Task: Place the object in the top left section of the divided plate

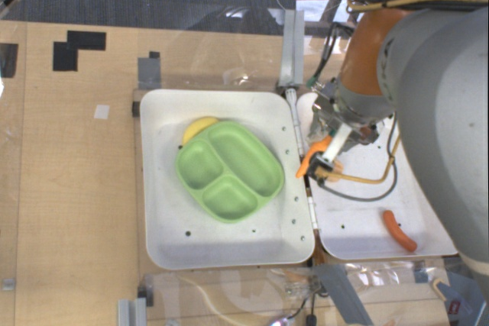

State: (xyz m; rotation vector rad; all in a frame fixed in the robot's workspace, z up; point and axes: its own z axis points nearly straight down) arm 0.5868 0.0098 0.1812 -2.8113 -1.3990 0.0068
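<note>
**Carrot at the bin divider, plate waiting in the left bin**

Nearest the camera, at about 5 o'clock in the view, an orange sausage-shaped piece (399, 231) lies on the floor of the right bin (359, 229), well apart from everything else.

Further in, near the view's centre-right, the end effector (325, 162) hangs over the ridge where the two bins meet. Its white fingers (333, 150) are pinching an orange carrot-like object (314, 155) — the object shows between them, tilted, with its lower tip pointing toward 7 o'clock, just above the divider.

In the left bin (164, 240) the green divided plate (229, 170) lies rotated, its three sections bare. A yellow piece (199, 127) peeks out from under the plate's rim at 11 o'clock, touching it.

Beyond, the grey arm (443, 111) with its orange band (367, 50) enters from 3 o'clock — cables loop beside the wrist. The wooden worktop (69, 187) stretches toward 9 o'clock, with black marks at its far edge.
</note>
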